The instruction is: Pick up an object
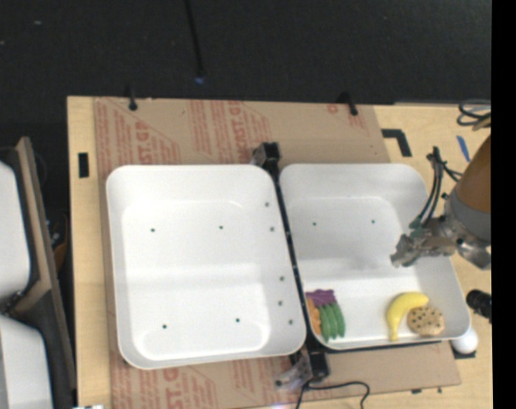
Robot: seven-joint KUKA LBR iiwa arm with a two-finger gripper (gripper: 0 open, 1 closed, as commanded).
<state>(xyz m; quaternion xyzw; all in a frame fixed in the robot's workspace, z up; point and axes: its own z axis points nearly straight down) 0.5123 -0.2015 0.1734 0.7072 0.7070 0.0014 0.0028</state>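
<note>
- Worktop (88,254): tan board w/ red print, carries 2 shallow white bins side by side.
- Left bin (122,228): white floor w/ a few small dark dots on it.
- Right bin (343,177): all items sit along its near edge.
- Near-left corner of right bin: small cluster w/ purple piece (323,296) at top, green piece (332,320) below it, orange piece (313,317) along green's left side. The 3 are touching or just beside each other; too small to say what they are.
- Near-right corner of right bin: banana (401,309), yellow, curved, w/ a brown speckled cookie (426,319) touching its right side.
- Small white ball (467,342) just outside right bin's near-right corner.
- Arm enters from right; orange band at frame's right edge, grey wrist below it.
- Tool (409,251) hangs over right side of right bin, near its right wall, about mid-depth.
- Tool state: can't tell whether clenched or released, detail too blurred. Nothing seen in its grasp.
- Banana + cookie lie toward the viewer from tool, near but apart from it.
- Purple/green/orange cluster is further off, to tool's left and nearer the viewer, well apart.
</note>
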